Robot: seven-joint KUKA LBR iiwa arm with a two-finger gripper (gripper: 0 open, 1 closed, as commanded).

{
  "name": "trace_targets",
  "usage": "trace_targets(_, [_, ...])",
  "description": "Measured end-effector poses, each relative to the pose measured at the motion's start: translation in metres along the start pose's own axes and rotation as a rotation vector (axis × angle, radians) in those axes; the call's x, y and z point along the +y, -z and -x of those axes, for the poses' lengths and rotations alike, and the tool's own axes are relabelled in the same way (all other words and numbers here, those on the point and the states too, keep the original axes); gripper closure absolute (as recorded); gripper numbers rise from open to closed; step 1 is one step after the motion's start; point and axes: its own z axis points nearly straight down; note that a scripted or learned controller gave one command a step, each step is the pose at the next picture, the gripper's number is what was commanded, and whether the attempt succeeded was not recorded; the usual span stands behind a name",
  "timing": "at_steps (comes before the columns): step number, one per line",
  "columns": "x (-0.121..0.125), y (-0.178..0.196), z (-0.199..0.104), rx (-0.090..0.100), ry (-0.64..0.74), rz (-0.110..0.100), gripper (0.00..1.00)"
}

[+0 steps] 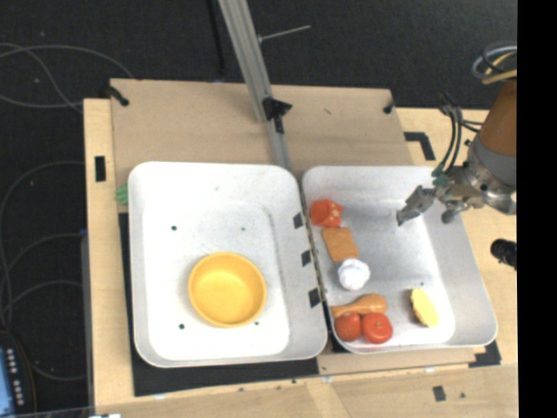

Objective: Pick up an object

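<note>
My gripper (429,208) hangs over the right bin's (396,181) far right part, its two fingers spread open with nothing between them. Along that bin's left side lie a red tomato (325,212), a tan bread-like block (340,244) and a white ball-like object (352,274). At the bin's near edge lie an orange carrot-like piece (361,305), two red round pieces (376,327) and a yellow piece (424,306). All of these sit left of or nearer than the gripper, apart from it.
The left bin (174,198) holds a yellow bowl (227,288). A grey metal pole (248,55) slants up from between the bins at the back. Cables lie on the dark floor at the left. The tan bench (200,120) surrounds both bins.
</note>
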Motion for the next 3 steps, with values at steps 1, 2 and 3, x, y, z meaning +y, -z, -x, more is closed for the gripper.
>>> trace_targets(1, [0.000, 0.000, 0.000, 0.000, 0.000, 0.000, 0.00])
trace_targets(2, [0.009, -0.052, 0.003, -0.002, -0.003, -0.005, 0.00])
trace_targets(3, [0.012, -0.103, 0.014, -0.002, -0.004, -0.005, 0.00])
